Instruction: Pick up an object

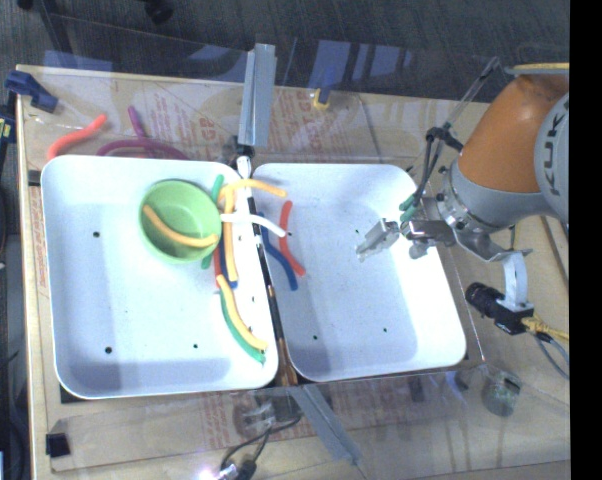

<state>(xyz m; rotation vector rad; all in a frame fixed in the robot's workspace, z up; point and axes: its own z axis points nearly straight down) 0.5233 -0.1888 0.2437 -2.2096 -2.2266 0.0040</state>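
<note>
- Grey two-finger gripper (371,242) hovers over right white bin (421,343); fingers look parted, holding nothing.
- Green plastic bowl (181,218) sits in left white bin (81,308) (light, rigid, slick): pinch its rim.

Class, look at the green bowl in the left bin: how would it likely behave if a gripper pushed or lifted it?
The green bowl looks like thin plastic, so it is probably light and would slide on the smooth left bin when pushed. It lies tilted, opening partly sideways, so a nudge may rock or roll it. A yellow strip resting inside would probably fall out on lifting.
</note>
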